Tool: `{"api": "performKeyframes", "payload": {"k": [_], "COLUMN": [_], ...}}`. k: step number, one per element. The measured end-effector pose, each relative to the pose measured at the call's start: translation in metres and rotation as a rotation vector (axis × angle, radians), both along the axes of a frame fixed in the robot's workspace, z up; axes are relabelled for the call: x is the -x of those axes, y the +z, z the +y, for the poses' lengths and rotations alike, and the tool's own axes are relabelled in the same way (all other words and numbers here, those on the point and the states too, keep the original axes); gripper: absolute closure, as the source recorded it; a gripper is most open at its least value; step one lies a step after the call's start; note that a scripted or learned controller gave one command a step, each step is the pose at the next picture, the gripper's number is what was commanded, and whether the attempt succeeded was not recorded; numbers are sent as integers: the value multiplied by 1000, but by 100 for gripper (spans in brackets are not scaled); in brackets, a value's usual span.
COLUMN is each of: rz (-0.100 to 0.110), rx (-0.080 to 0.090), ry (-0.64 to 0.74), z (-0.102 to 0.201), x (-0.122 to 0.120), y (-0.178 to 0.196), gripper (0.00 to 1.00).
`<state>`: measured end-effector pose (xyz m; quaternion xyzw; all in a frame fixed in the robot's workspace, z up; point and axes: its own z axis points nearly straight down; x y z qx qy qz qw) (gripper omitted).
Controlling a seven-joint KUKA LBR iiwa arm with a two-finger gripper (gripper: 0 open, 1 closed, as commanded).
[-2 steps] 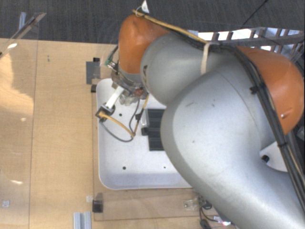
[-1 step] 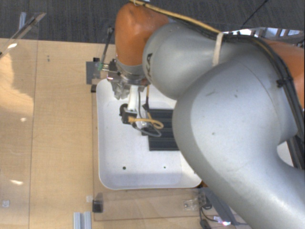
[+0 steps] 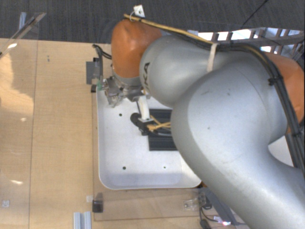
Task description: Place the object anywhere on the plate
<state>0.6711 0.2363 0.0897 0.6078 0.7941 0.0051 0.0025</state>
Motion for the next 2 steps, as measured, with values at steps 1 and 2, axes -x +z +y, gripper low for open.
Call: {"api": "performKeyframes", "payload": {"k": [1,2], "rz": [-4,-2], "rx": [7,10], "ry": [559,1013], "z": [-21,-16], "x": [1,24], "y": [163,107], "gripper": [100,100]}}
